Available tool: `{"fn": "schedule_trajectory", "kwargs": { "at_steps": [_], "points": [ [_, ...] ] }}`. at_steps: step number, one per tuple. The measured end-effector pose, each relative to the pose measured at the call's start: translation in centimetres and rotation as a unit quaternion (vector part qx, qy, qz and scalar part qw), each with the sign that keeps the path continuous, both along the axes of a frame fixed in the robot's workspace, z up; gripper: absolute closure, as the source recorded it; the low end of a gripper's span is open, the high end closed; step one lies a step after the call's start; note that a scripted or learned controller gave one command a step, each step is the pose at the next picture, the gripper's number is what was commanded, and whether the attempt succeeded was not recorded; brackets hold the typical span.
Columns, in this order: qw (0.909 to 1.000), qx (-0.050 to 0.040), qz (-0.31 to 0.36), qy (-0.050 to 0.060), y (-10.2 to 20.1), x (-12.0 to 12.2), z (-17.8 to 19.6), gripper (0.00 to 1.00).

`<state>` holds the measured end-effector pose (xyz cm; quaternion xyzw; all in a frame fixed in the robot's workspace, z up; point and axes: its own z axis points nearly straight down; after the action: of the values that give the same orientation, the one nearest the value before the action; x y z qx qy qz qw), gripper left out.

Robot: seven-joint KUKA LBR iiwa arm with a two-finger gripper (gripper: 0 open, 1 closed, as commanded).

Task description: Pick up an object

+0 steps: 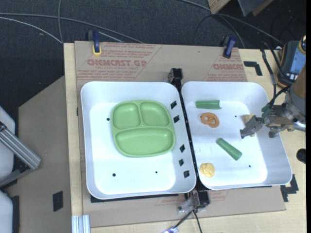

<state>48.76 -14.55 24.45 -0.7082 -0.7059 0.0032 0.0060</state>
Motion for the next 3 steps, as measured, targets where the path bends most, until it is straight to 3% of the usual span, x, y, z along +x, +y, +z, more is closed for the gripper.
{"fn": "schedule_trajectory", "kwargs": {
  "at_steps": [1,3],
  "points": [
    [1.0000,-0.0013,0.002,-0.006,0.0,0.2,0.5,0.00],
    [1.0000,-0.0005,0.001,-0.004,-0.2,0.1,-10.3,0.00]
  ]
}}
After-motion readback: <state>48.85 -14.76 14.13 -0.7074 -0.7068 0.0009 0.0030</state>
